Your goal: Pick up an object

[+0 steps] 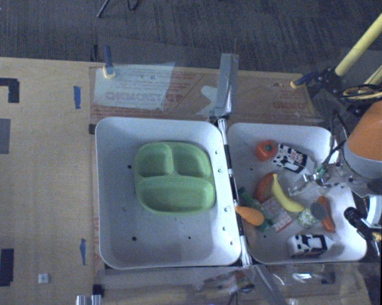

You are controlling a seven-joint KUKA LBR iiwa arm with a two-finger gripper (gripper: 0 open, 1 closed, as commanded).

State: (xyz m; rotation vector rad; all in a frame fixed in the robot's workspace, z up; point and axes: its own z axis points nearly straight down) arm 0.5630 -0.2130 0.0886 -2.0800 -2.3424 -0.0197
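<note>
A green divided tray (pixel 174 177) is seen in the left bin (pixel 108 196). Right of it, in the right bin (pixel 254 141), a yellow banana (pixel 284 197) is flanked by an orange carrot (pixel 250 214) and black-and-white cow toys (pixel 289 158). The gripper (pixel 319 176) is poised beside the banana; its fingers cannot be made out.

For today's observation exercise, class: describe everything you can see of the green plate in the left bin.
The green plate is a rounded rectangle of what looks like matte plastic, moulded into three compartments: two small ones on the far side and one long one on the near side. It lies flat and right way up on the floor of the left bin, roughly central and slightly toward the far wall. Nothing rests in it, and apart from the bin floor nothing touches it.
</note>
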